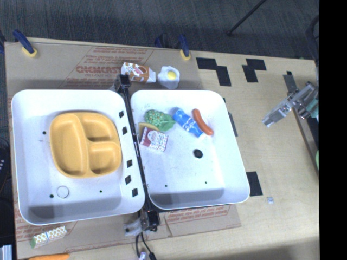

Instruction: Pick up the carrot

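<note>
The carrot (203, 122) is a short orange-red stick lying at a slant in the right bin (227, 183), near its far right part. It touches a blue bottle (186, 121) on its left. My gripper (277, 115) hangs over the bare bench to the right of the right bin, well apart from the carrot, with nothing seen in it.
A green leafy toy (158, 118), a yellow piece (145, 127) and a red-white packet (155, 140) lie left of the bottle. The left bin (32, 199) holds a yellow divided tray (85, 143). A small carton (135, 72) and a yellow-white item (169, 76) sit behind the bins.
</note>
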{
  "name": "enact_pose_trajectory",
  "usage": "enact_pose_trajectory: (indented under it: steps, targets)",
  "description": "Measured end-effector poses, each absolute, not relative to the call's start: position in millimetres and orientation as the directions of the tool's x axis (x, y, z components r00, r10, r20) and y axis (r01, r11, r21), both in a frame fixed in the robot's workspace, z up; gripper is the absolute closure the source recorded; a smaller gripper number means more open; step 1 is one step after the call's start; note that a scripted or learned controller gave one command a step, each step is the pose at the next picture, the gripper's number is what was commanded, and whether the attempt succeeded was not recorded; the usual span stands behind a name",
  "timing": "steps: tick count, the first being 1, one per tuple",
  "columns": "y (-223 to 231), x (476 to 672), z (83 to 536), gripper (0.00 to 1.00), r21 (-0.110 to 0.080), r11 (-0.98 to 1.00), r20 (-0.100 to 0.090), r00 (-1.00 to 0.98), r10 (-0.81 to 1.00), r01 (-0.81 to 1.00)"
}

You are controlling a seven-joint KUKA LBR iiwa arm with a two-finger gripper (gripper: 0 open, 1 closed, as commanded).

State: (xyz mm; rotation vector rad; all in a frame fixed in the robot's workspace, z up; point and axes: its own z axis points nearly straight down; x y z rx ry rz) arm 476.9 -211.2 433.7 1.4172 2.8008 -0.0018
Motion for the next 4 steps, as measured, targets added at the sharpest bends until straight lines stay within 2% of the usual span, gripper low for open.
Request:
enact_pose_trajectory:
  steps: [1, 2, 3, 4]
  targets:
    - [-160.9, 476.1, 215.2, 1.0, -0.001, 0.38, 0.001, -0.38, 0.925, 0.925]
    - [-205.0, 476.9, 350.5, 1.0, 0.0, 0.411, -0.002, -0.411, 0.912, 0.912]
    - [-211.2, 476.9, 413.8, 1.0, 0.0, 0.714, -0.003, -0.714, 0.7, 0.7]
    - [-210.5, 476.9, 279.3, 1.0, -0.002, 0.726, 0.003, -0.726, 0.688, 0.688]
